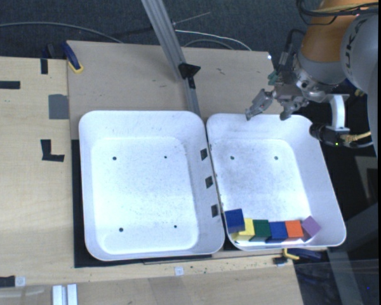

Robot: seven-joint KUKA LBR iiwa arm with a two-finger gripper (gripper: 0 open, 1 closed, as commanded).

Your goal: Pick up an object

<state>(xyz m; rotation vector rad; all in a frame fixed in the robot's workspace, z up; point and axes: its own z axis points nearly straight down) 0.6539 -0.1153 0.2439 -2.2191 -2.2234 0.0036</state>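
Observation:
Several small blocks lie in a row along the near edge of the right bin: a blue block, a yellow block, a green block, another blue block, an orange block and a purple block. My gripper hangs above the far rim of the right bin, well away from the blocks. Its two fingers stand apart with nothing between them.
The left bin sits beside the right one, sharing a middle rim. A slanted metal pole rises behind the bins. A yellow-and-blue clamp lies at the bench's far left. Cables run across the back.

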